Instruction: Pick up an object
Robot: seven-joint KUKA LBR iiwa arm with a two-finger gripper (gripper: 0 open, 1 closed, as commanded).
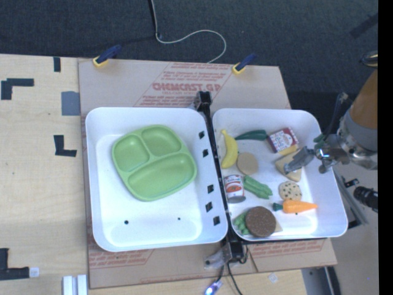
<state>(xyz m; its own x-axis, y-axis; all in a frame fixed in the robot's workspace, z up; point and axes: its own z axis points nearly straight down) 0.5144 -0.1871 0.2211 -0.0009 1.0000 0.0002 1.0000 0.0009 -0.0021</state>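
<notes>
The gripper (299,160) hovered over the cheese wedge (288,168), right of the banana (229,149); I could not tell the jaws' state. A clean pick likely needed a centred descent, avoiding the cracker (290,191).

Arm (368,118) cut off by right edge, only orange band and grey wrist in frame. Gripper (299,160) sits over cheese wedge (288,168), covering part of it; finger state unreadable at this size. Burger (260,221) overlaps a green item (240,224) at its left, too hidden to name; label on red box (282,140) and can (234,187) too small to read.
</notes>
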